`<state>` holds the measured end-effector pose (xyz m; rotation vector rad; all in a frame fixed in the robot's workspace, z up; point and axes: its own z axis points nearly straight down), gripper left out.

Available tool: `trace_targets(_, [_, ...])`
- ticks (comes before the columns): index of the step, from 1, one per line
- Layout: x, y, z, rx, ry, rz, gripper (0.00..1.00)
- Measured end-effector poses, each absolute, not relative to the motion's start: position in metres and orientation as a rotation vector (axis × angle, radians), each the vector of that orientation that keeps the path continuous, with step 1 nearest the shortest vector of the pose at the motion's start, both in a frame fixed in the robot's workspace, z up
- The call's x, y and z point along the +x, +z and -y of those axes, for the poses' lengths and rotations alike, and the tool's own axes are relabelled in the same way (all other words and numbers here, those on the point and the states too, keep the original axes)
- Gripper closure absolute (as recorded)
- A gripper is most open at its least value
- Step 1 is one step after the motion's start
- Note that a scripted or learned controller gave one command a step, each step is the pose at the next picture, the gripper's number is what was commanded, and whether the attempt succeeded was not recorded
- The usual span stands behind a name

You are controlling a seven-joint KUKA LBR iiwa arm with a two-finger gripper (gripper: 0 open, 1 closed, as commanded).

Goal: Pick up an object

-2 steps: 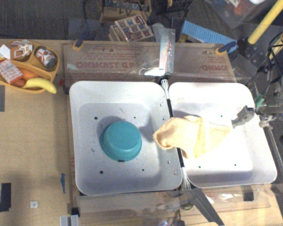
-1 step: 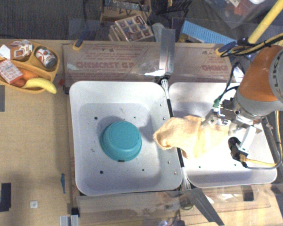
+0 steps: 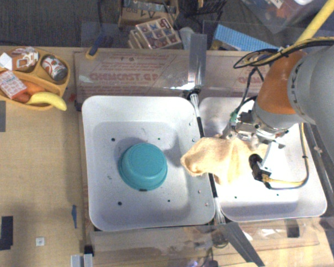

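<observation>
You've got the gripper [image 3: 240, 140] low over the right bin [image 3: 300, 204], by the divider, closed on the yellow cloth [image 3: 214, 157]. Cloth hangs from it, draped across the rim btwn both bins. Teal bowl [image 3: 143, 166] sits upside down in the left bin [image 3: 100, 127].

This is a robotics lab. A grey industrial arm [image 3: 314, 82] with loose cabling reaches in from the right over two white bins [image 3: 94, 121] on a wooden table [image 3: 28, 171]. Beyond the far edge, boxes [image 3: 153, 32] and gear clutter the floor, and a tray of toy food [image 3: 28, 79] sits far left.
</observation>
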<state>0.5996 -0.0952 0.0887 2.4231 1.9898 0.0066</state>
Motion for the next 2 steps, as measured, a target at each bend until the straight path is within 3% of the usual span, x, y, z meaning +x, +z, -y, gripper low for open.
trace_targets(1, [0.600, 0.097, 0.096, 2.426, 0.007, -1.987, 1.00])
trace_targets(2, [0.583, 0.182, 0.085, 1.908, -0.002, -2.499, 1.00])
